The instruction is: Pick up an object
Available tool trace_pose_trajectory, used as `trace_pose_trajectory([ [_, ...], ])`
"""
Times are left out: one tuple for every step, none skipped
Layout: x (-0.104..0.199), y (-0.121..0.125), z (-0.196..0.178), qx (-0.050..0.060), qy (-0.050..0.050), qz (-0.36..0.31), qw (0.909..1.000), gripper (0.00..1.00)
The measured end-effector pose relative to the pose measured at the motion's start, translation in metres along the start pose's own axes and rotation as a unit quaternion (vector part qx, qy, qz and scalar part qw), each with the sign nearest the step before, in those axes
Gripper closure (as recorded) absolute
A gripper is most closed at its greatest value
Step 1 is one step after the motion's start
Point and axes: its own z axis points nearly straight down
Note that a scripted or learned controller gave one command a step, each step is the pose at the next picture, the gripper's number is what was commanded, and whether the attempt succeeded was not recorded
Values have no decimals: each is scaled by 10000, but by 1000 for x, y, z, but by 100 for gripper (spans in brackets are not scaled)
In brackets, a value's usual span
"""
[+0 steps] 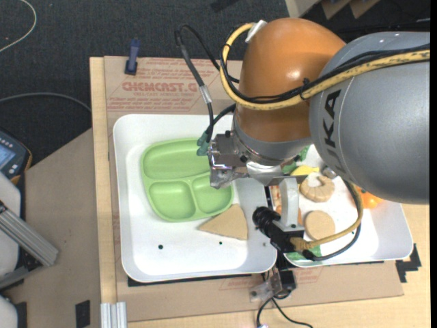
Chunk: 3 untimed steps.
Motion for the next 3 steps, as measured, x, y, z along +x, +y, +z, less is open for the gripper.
trace_pose_trajectory([
  [-7,3,-162,-123,31,22,9999,100],
  [52,15,-207,-64,14,-2,10000,100],
  [49,15,-215,-48,-2,20,10000,100],
])
